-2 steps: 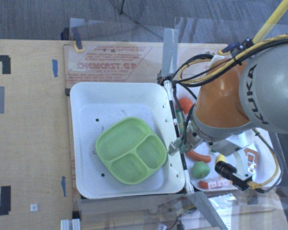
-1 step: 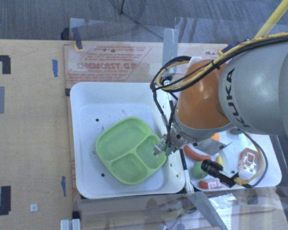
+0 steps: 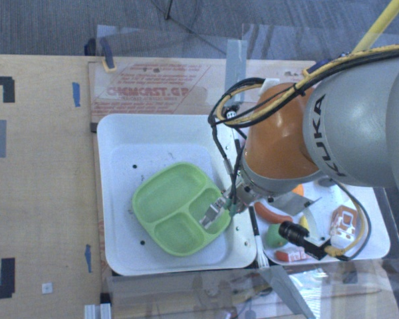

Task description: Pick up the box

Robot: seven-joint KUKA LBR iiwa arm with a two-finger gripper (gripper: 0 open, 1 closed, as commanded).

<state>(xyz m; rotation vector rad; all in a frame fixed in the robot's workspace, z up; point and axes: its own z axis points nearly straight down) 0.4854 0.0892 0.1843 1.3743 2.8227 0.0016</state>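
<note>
Gripper (image 3: 218, 212) at the green divided plate's (image 3: 169, 208) right rim
box (image 3: 344, 223) lies well right of that plate; whether the gripper is spread or closed, I cannot tell

The box (image 3: 346, 223) is small and white, with red-orange marks on top. It lies flat in the bin on the right, close to that bin's right side. The big grey arm hides part of the bin above it. A yellow cable curves just beside it.
</note>
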